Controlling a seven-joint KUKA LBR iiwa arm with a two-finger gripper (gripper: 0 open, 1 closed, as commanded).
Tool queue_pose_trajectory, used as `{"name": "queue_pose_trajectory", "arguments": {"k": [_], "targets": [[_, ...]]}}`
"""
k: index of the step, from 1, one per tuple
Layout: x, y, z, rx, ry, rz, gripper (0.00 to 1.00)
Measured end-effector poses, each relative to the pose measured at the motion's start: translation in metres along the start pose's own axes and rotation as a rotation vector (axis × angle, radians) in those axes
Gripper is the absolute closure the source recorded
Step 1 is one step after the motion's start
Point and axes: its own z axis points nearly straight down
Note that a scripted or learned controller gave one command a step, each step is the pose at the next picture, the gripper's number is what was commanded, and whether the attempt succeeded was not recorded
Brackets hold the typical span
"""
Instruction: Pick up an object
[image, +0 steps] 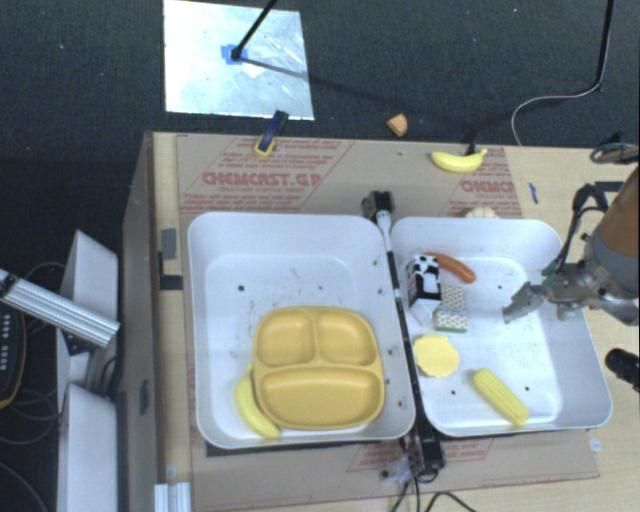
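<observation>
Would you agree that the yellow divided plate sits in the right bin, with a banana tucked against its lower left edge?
Not quite: the camera view shows the yellow divided plate in the left bin, not the right one. The banana does lie against its lower left edge.

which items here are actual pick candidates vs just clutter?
Pick candidates, in the bins:
yellow divided plate, banana, corn cob, yellow disc, black-and-white toy, orange sausage, speckled block

Lying about, outside the bins:
second banana, small orange piece, blue-and-yellow clip
</observation>
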Motion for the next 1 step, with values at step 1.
{"name": "queue_pose_trajectory", "arguments": {"k": [1], "targets": [[0.0312, -0.0361, 0.0381, 0.001, 0.001, 0.002, 0.00]]}}
